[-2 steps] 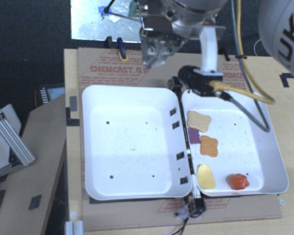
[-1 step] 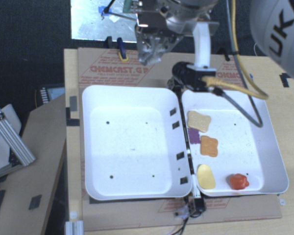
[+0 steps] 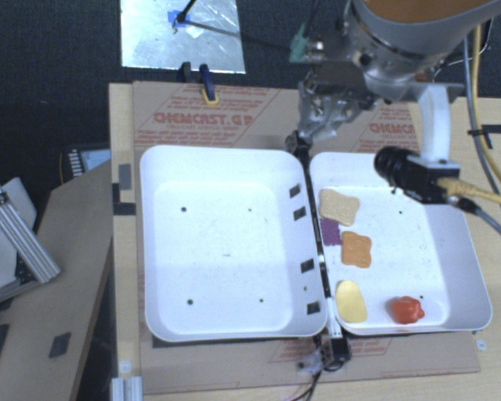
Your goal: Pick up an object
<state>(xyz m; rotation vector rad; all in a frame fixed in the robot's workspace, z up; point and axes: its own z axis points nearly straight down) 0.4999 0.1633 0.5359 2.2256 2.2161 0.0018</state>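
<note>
The right bin (image 3: 459, 249) holds a tan bread-like slice (image 3: 339, 206), a small purple piece (image 3: 330, 230) under its edge, an orange waffle-like piece (image 3: 356, 249), a pale yellow oval (image 3: 351, 301) and a red lump (image 3: 407, 309). My gripper (image 3: 305, 138) hangs over the far end of the divide between the bins, above and behind the tan slice. I see nothing held beneath it.
The left bin (image 3: 159, 224) lies beside the right one, joined by black clips (image 3: 305, 241). A black camera-like unit (image 3: 409, 174) on a white bracket juts over the right bin's far side. Yellow cables (image 3: 484, 195) run off to the right. Cardboard (image 3: 209, 115) lies under both bins.
</note>
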